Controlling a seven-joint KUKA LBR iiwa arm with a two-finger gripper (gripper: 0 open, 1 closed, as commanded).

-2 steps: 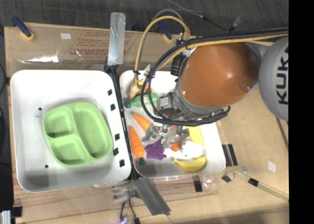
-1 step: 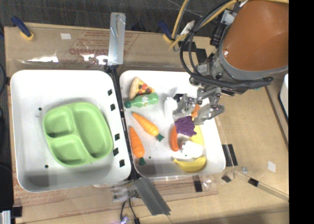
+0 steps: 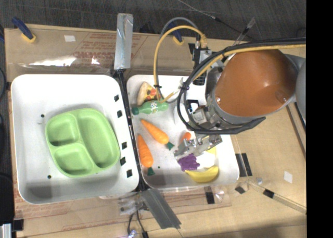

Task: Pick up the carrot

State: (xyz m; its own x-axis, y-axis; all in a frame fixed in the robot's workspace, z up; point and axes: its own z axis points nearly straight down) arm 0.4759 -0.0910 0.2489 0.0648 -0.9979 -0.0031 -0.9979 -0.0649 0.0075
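Observation:
Two orange carrots lie in the right bin [image 3: 136,83]. One carrot [image 3: 155,132] lies slantwise in the bin's middle, its green tip pointing lower right. The other carrot [image 3: 144,152] rests along the left wall, tip toward the front. My gripper [image 3: 196,146] hangs low over the right part of this bin, just above a purple toy [image 3: 188,162] and a small orange piece [image 3: 188,136]. It is to the right of the middle carrot and apart from it. The big orange-banded wrist hides the bin's right side.
A green bottle [image 3: 151,108] and a pizza slice toy [image 3: 146,93] lie at the back of the right bin. A yellow banana [image 3: 204,174] sits at its front right. The left bin [image 3: 31,127] holds a green divided plate [image 3: 82,141]. Cables loop behind the wrist.

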